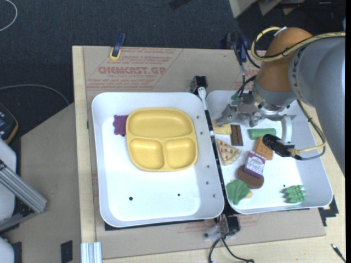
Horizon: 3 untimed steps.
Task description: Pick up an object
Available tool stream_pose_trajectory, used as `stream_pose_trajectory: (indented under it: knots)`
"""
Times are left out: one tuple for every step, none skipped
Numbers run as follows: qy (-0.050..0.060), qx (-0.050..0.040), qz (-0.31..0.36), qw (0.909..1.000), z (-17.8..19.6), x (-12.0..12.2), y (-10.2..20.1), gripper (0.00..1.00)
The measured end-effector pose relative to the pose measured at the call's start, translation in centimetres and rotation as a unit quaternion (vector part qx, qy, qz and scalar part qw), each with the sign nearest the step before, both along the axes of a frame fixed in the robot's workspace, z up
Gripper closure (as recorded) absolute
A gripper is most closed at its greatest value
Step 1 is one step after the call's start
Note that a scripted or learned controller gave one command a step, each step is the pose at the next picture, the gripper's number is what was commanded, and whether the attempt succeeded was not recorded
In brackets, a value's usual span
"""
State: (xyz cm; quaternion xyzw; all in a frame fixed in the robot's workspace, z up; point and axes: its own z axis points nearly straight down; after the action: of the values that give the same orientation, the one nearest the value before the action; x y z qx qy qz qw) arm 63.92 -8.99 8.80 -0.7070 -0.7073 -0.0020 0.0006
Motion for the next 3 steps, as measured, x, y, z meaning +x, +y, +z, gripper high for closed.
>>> stream_pose_trajectory:
  knots:
    - [-0.007,-0.0004,0.0,1.0,1.6,0.4,0.1,1.0]
    - [-0.002,-0.0026,0.0,1.0,6.0,0.5,-0.3,1.0]
    - [-0.002,-0.0025,0.0,1.0,10.3,0.6,-0.6,1.0]
